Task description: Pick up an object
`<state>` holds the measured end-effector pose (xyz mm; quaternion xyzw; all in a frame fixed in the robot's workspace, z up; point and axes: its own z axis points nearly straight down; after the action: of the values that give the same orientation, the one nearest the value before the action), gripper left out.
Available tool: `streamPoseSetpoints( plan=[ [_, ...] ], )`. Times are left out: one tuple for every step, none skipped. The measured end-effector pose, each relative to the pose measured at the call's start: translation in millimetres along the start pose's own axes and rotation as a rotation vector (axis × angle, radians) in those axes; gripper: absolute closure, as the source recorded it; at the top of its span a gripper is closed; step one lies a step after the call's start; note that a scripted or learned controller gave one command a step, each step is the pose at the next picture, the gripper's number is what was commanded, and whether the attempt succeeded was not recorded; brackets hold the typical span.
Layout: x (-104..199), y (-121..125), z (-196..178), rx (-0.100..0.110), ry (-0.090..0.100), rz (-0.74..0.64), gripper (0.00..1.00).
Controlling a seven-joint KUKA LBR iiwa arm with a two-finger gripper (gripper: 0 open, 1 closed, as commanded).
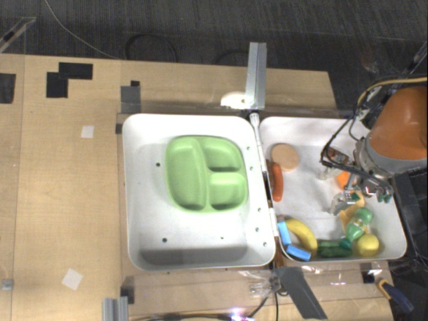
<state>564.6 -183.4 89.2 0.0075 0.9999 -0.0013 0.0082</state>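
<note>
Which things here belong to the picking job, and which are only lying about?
For the job: gripper; right bin with round tan piece, carrot, banana, lemon.
Lying about: left bin; green divided tray.

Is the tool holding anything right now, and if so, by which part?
It cannot be told. The tool is low in the right bin, over the cluster of small toys, but the wrist and cables hide its tips, so no grip on anything shows.
</note>
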Motion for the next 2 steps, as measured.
streamPoseSetpoints(
  plan=[
    [48.2, -17.5, -1.3, 0.0, -0.003, 0.096, 0.0],
    [70.2, 12.2, -2.5, 0.004, -0.008, 0.168, 0.0]
  ],
)
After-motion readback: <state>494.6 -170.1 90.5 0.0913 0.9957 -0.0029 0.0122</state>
